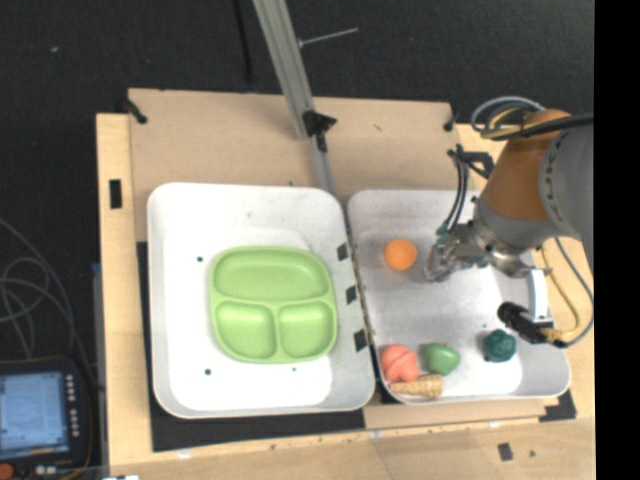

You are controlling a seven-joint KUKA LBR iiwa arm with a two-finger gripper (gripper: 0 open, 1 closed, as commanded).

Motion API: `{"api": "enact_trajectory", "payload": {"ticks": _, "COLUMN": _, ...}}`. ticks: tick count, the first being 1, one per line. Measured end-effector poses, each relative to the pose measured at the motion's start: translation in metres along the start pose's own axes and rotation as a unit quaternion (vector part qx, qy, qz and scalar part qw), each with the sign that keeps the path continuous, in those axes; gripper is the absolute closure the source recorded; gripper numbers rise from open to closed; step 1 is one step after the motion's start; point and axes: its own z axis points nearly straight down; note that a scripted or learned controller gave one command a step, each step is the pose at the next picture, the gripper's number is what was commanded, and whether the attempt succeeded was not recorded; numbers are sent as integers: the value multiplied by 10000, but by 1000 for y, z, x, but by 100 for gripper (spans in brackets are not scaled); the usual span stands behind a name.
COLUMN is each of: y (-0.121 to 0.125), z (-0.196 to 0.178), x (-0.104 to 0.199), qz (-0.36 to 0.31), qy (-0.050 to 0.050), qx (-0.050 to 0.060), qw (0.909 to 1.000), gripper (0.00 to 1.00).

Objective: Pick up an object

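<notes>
Gripper (440,264) low over right bin (400,208), just right of orange ball (400,255), near the bin's far-left part. Fingers pointing down, apparently narrow with nothing seen between them; exact gap too small to tell for certain. Ball the likeliest target: nearest to the fingertips, standing alone on bare bin floor, apart from the gripper by a small gap. Judged step: lining up for the grasp, nothing lifted yet. For a clean pick: shift left until centred over the ball, open wide enough to straddle it, descend straight, close across the widest part. Round and smooth, so likely to roll off if nudged from one side or pinched off-centre; best kept between both fingers before closing. Divider wall between the bins close on the ball's left, limiting room for the left finger. Other items clustered at the near edge of the right bin: pink object (399,362), green object (439,357) beside it, pale tan object (420,387) touching the near rim, dark teal object (499,345) further right. All well apart from the ball, no obstruction. Left bin (180,218) holding a green divided tray (272,302), three compartments, out of the working area. Slanted metal pole (285,58) crossing the far side, clear of the approach.
</notes>
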Motion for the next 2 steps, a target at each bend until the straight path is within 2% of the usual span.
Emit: {"api": "enact_trajectory", "payload": {"ticks": 2, "y": 4, "z": -129, "x": -1, "qz": -44, "qy": -11, "qx": -28, "qw": 10000, "gripper": 100}}
